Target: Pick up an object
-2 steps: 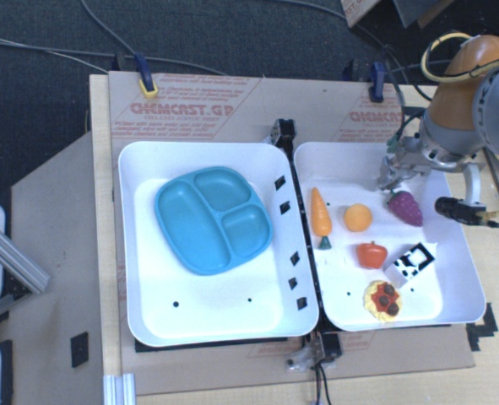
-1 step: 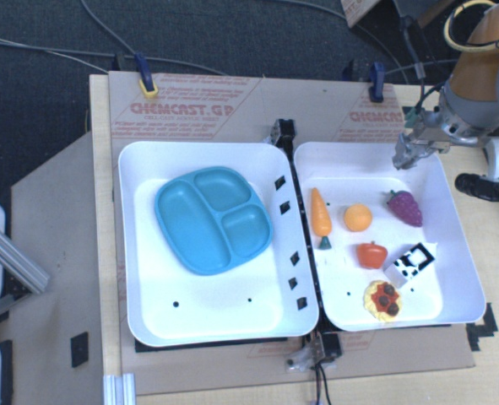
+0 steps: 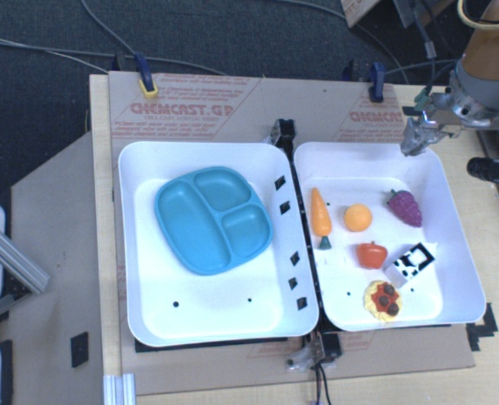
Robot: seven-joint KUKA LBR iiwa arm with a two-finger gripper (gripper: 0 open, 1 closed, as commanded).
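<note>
Gripper (image 3: 414, 139): seen above the far rim of the right bin (image 3: 452, 218); finger state cannot be told.
Objects: carrot (image 3: 319, 213), orange (image 3: 358, 218), grapes (image 3: 405, 207), tomato (image 3: 371, 255), checkered block (image 3: 412, 261) and small pizza (image 3: 383, 299) are spread apart in the right bin.
Left bin (image 3: 139, 251): occupied by a smooth blue divided plate (image 3: 214, 218).
Surface: plywood board (image 3: 190, 104), clamped at the far edge.

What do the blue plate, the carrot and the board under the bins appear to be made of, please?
Blue plate: likely moulded plastic, with an even colour, soft sheen and rounded compartment ridges.
Carrot: probably a plastic toy, uniformly orange and smooth with a green tip.
Board: seems a sheet covered in brown paper, matte with red print; the sheet's own material is hidden.
</note>
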